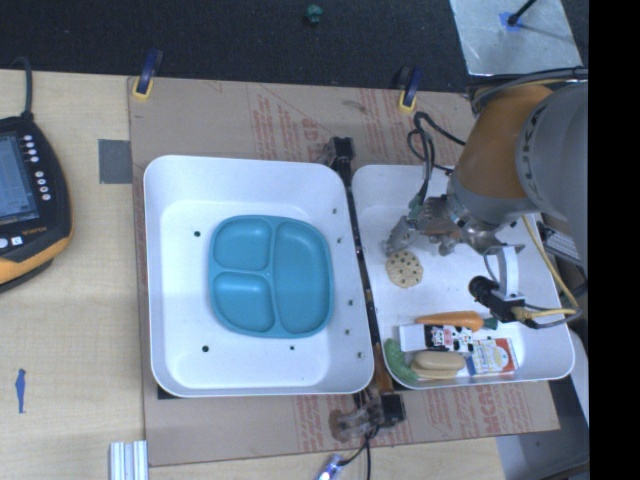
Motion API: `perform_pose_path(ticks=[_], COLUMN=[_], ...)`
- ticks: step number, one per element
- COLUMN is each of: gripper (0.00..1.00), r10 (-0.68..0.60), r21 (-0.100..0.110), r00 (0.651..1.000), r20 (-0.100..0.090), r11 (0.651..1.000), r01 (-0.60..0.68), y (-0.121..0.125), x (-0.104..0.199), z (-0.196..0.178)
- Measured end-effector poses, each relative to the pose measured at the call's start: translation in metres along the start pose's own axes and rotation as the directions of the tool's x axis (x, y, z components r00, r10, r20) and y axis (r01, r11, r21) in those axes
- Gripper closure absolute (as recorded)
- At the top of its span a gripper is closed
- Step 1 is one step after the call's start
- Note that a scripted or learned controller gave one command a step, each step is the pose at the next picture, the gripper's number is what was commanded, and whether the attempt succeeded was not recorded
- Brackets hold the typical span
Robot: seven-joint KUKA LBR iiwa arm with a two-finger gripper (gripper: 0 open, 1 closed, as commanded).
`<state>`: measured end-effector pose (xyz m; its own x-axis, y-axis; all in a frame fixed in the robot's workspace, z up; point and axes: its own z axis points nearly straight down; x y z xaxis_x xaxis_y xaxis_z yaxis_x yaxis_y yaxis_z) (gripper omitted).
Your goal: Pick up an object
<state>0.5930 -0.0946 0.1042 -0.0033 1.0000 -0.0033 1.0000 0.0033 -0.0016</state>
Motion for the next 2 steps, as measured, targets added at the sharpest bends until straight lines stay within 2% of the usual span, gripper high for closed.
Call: perform_pose_path(ticks=[1, 2], gripper=[1.0, 0.0], r10=[0.001, 0.0], r21=[0.001, 0.002], r00=[1.0, 1.0], r20=[0.001, 0.002], r11=[1.0, 1.0], r01=[-0.001, 0.0], y=[0.0001, 0.0], x=[-0.0013, -0.0012], z=[-0.0103, -0.0102])
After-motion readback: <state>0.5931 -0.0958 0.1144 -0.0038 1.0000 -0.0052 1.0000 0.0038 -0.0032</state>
